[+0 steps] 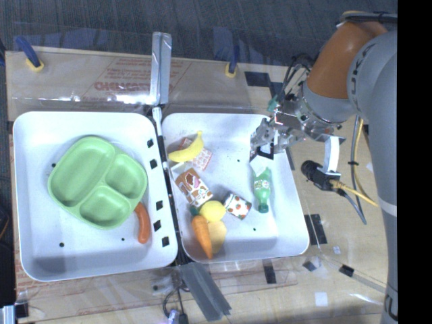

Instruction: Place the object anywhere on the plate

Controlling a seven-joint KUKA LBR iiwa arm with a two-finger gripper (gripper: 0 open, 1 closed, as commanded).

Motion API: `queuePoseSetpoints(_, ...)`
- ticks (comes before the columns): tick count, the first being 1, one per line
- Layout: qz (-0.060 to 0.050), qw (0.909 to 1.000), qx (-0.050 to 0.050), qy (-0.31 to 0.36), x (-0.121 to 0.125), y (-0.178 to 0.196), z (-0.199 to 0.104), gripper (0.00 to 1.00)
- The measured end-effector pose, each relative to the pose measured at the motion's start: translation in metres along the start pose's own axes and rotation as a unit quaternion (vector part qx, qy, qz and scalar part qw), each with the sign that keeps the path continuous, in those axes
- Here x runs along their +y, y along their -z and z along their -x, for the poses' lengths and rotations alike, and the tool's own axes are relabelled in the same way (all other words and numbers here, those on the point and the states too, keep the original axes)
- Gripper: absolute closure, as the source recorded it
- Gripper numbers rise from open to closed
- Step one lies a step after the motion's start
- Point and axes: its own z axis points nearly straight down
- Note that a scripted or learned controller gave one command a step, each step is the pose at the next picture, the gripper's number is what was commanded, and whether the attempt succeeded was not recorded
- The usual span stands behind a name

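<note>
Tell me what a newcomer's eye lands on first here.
Probably the green plate, filling much of the left bin, with an orange sausage lying just off its lower right edge. Next, the toy food clustered in the right bin, such as the banana and carrot, with the gripper over that bin's upper right.

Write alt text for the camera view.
A grey arm's gripper hangs over the right bin, just above a green bottle, with toy banana, carrot and cartons nearby. The left bin holds a green plate and a sausage.
</note>
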Motion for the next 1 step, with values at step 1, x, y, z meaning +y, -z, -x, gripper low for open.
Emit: queuePoseSetpoints(1, 0.002, 0.9967, 0.0, -0.081, 0.0039, 0.0825, -0.0098, 1.0)
